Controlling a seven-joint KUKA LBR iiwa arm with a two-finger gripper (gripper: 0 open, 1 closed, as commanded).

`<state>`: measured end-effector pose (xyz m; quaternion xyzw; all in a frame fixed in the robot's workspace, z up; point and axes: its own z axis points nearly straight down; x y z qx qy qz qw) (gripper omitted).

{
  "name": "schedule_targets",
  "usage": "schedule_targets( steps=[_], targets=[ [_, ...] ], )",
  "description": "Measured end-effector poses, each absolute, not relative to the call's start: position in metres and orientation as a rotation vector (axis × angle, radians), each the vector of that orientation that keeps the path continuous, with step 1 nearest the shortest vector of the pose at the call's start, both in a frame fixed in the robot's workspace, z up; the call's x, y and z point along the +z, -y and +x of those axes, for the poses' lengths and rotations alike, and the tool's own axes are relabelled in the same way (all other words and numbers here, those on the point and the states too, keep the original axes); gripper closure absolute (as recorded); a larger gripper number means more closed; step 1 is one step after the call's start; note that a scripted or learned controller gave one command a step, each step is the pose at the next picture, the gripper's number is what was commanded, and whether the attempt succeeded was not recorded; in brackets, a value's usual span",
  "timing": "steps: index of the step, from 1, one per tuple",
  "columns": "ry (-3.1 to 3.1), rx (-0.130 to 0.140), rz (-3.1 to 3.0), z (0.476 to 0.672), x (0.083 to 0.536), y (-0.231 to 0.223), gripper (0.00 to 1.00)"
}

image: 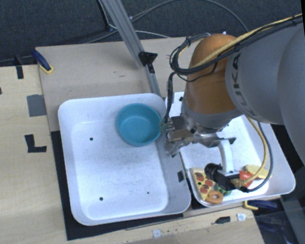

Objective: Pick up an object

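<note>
Sitting in L bin (110, 179): 1 blue bowl (137, 124); gripper (171, 137) beside it, grip state unclear.

A teal-blue bowl (138, 124) lies in the white left bin (121, 183), its floor flecked with faint dark specks; the right bin (284, 182) is plain white; the arm (279, 75) is grey with an orange band (213, 78); a yellow pizza-slice toy (203, 186) carries red spots; the bench (14, 163) is tan, patched with black tape (34, 144).

Right bin (280, 179) mostly hidden beneath the arm (279, 75), small toys (205, 186) in its near corner, perhaps food, half covered
</note>
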<state>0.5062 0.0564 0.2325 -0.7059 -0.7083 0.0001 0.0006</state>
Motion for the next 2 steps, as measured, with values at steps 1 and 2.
schedule_targets(
  steps=[1, 2],
  targets=[
    [2.225, 0.001, -2.216, 0.5099, 0.2331, -0.1010, 1.00],
    [2.222, 0.002, -2.220, 0.5101, 0.2332, -0.0992, 0.00]
  ],
)
